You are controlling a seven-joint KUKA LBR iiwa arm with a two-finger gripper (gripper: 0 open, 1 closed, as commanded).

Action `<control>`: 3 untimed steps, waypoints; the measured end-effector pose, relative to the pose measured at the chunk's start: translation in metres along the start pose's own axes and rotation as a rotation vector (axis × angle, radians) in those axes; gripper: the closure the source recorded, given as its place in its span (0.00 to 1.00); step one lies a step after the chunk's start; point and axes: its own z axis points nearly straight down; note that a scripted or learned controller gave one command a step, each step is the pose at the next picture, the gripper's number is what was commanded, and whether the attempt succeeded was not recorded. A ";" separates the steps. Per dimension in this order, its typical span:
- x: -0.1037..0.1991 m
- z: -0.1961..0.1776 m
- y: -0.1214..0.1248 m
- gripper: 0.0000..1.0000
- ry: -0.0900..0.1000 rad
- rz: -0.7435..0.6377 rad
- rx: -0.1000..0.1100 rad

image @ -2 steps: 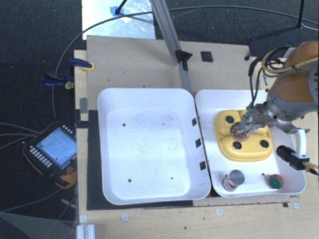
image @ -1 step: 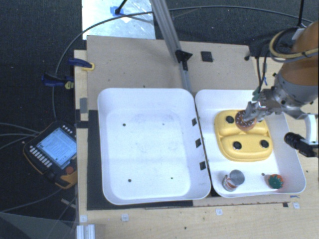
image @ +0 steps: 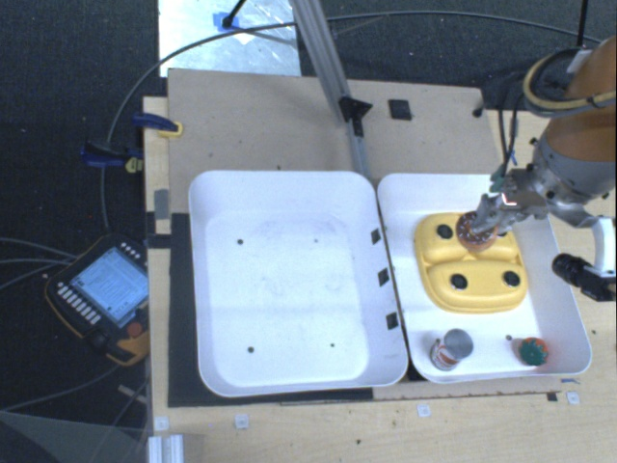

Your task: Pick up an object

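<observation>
A large yellow moulded object [image: 469,266] with dark round spots lies in the right bin [image: 405,258]. My gripper [image: 478,231] reaches in from the right and is down on the top part of the yellow object, its tip touching or just above it. A small silver and red can [image: 450,348] lies near the bin's front edge. A small green and orange ball-like item [image: 532,351] sits at the front right corner.
The left bin [image: 281,278] sits beside the right one, with a row of dark clips along their shared wall. A grey pole [image: 326,56] crosses the back of the bench. A teach pendant [image: 101,292] lies off the bench at the left.
</observation>
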 end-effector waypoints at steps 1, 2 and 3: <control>0.057 0.012 0.000 1.00 0.002 -0.005 0.002; 0.106 0.008 0.014 1.00 0.002 -0.006 0.000; 0.160 0.022 0.023 1.00 0.001 -0.005 0.002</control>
